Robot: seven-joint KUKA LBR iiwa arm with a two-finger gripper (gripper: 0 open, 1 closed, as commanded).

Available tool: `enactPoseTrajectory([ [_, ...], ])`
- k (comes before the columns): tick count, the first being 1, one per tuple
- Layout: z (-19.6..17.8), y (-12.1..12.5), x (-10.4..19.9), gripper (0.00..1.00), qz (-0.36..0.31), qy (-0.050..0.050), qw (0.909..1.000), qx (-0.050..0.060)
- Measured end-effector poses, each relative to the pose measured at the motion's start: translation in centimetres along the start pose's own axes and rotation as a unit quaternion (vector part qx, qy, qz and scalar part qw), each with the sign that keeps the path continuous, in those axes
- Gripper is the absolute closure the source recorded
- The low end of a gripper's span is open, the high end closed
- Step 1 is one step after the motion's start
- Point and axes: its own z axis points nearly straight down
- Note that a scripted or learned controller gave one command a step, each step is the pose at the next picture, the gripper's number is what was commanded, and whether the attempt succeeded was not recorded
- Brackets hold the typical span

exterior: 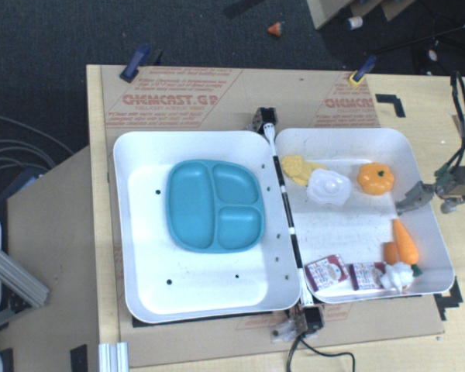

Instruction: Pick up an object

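Left bin [139, 285]: you've got one teal tray [215, 205], three compartments, sitting flat in the middle. A few dark dots on the bin floor, too small to identify.

Right bin [341, 142], going left to right: a yellow item [296, 167] at the upper left, partly covered by a clear plastic lid or cup [328, 187] lying over its right end, so you can't see its full shape. Along the near wall, two small red-and-white packets [325, 273] side by side, print unreadable. Just right of them a white lump [395, 277] touching the near right corner; can't tell what it is. A small orange pumpkin [376, 178] sits upper right, apart from the lid. Below it a carrot [405, 241] lies at a slant near the right wall, with a smaller orange piece [390, 253] touching its left side.

The pincer [420, 194] is at the right wall of that bin, level with the pumpkin, nothing between its fingers. Most of it is cut off by the frame edge and it's blurry, so you can't tell if the fingers are apart or together.

The cardboard-covered counter [217, 99] has faint red print.
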Motion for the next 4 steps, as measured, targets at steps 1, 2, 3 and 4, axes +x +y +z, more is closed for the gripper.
enactPoseTrajectory([
  [1, 13.5, 1.6, 2.1, 0.00, -0.001, 0.001, 1.0000, 0.000],
  [2, 13.5, 2.5, 0.4, 0.00, -0.005, 0.014, 0.9999, 0.005],
  [3, 13.5, 8.8, -0.2, 0.00, -0.003, 0.005, 1.0000, 0.000],
  [4, 12.5, 8.8, -0.5, 1.00, -0.003, 0.002, 1.0000, -0.001],
])
